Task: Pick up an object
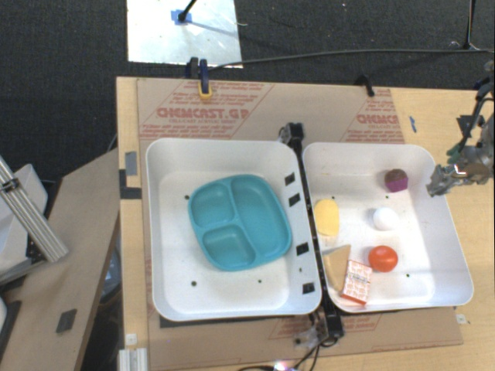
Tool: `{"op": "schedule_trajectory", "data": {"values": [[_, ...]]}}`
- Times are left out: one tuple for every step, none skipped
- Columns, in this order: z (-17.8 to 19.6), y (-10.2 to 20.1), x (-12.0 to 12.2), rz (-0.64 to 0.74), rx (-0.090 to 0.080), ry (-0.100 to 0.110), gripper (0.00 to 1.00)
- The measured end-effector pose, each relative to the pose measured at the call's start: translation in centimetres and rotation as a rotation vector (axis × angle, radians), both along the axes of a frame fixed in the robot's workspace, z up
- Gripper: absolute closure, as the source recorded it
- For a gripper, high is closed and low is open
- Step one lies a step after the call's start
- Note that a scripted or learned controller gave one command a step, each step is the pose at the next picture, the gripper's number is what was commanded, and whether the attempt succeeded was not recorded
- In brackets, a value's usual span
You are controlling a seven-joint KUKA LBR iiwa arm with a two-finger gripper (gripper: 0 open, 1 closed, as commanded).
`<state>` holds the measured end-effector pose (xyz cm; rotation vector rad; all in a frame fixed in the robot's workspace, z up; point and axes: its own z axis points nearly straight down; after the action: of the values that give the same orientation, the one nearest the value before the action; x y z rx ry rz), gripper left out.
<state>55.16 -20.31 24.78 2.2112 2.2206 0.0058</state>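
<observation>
White right bin point(445, 230) lists our candidates, all unpicked: purple ball point(397, 179) at far edge, white ball point(384, 218), tomato point(383, 258); gripper point(447, 175) outside its right rim, grip state untellable.

Even, fairly bright light falls from above, and nothing casts a hard shadow. The two white bins, left point(166, 230) and right point(441, 230), come close to washing out, their walls barely shaded. A pale sheet point(182, 22) at the top glares against the dark floor point(62, 52), which swallows detail. Soft shadows sit under the teal tray point(240, 222). The picture is slightly soft and grainy, and the gripper point(452, 172) at the right edge looks blurred.
</observation>
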Motion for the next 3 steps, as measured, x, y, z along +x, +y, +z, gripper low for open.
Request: {"op": "schedule_trajectory", "data": {"values": [[-0.7, 4.4, 1.5, 0.004, 0.003, 0.005, 1.0], [-1.4, 10.6, 2.2, 0.006, 0.005, 0.005, 1.0], [-0.7, 15.5, 2.9, 0.006, 0.004, 0.006, 1.0]]}}
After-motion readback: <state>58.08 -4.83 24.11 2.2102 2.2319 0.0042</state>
